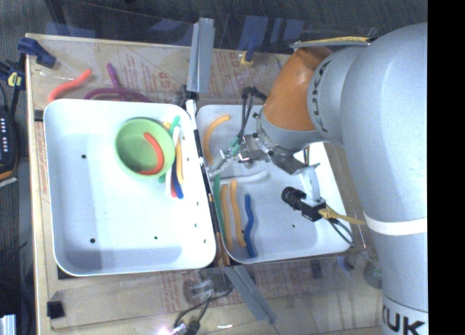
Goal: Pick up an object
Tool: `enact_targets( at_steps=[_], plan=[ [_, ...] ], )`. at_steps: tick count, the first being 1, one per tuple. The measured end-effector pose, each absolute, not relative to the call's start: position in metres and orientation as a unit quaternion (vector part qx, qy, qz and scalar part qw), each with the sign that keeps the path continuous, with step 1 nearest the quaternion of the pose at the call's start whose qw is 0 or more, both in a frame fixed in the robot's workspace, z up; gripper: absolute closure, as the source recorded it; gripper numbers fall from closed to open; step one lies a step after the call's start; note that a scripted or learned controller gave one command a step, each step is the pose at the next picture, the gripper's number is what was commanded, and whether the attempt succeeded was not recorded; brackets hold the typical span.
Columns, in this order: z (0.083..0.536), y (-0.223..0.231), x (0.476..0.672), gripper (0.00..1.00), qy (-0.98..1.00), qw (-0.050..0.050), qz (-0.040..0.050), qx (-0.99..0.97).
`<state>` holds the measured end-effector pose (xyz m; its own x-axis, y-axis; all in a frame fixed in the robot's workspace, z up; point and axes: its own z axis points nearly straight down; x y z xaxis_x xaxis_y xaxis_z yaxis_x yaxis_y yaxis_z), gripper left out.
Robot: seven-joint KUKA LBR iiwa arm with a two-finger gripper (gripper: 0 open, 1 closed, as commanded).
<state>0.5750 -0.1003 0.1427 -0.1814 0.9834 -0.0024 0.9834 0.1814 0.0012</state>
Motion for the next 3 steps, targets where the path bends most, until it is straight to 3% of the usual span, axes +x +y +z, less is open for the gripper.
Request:
enact_targets(
  at_steps=[1, 2, 3],
  plan=[
    [0.098, -0.117, 0.537, 0.0, 0.788, 0.012, -0.0019, 0.616],
    [0.107, -0.111, 0.537, 1.0, 0.791, 0.005, 0.0, 0.612],
    [0.192, -0.067, 0.573, 1.0, 0.748, -0.001, -0.0005, 0.664]
  ],
)
